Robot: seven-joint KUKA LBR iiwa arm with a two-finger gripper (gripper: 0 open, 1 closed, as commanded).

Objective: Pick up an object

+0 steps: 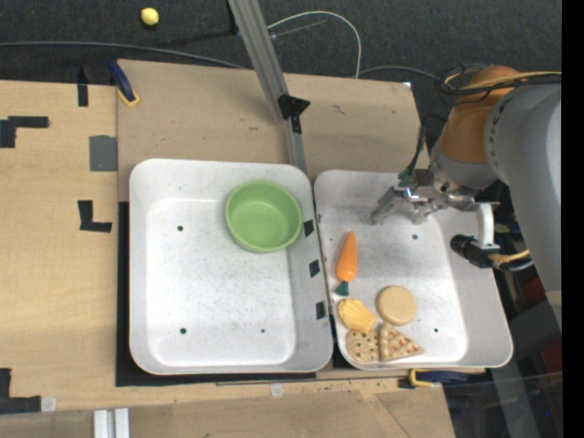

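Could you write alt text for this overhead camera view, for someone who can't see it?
A grey robot arm's gripper hovers over the right-hand white bin, which holds a toy carrot, corn, a bun and crackers. The left bin holds a green bowl.

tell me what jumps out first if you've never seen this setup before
The bright green bowl stands out most, sitting alone near the upper right corner of the left bin. Next comes the cluster of toy food in the right bin: an orange carrot near its left wall, with a round bun and crackers below it toward the near edge. The gripper hangs over the upper part of the right bin, apart from the food.
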